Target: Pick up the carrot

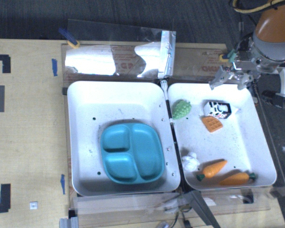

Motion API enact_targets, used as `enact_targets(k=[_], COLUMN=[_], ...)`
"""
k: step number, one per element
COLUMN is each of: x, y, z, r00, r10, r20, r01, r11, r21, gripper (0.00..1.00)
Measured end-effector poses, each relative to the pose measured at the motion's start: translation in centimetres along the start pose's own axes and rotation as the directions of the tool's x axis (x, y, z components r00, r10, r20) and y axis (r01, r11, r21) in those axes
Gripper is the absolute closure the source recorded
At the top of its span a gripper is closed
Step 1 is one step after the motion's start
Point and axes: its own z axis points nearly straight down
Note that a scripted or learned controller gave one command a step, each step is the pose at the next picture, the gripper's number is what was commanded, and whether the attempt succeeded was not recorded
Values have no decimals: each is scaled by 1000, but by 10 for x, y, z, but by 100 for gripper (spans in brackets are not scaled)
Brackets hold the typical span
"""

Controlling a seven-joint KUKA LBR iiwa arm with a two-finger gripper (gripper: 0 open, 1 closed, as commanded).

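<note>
Carrot (213,168) lies at near edge of right bin (256,141), second carrot-like piece (236,178) just beside it. End effector (232,78) hovers over far rim, well apart; finger state unclear, cannot tell. Pick not yet begun

A pale wooden bench (28,141) carries two shallow white plastic bins side by side, the left bin (80,108) touching the right bin (261,141). Blue tape strips (54,66) mark its left part.
</note>
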Motion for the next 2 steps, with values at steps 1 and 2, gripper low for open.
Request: enact_targets(k=[1, 2], x=[58, -3], y=[-70, -155], z=[87, 167], r00=[993, 954], r10=[-122, -301], r20=[-1, -1], r01=[122, 301], r11=[993, 954], r21=[4, 4], gripper=[0, 0])
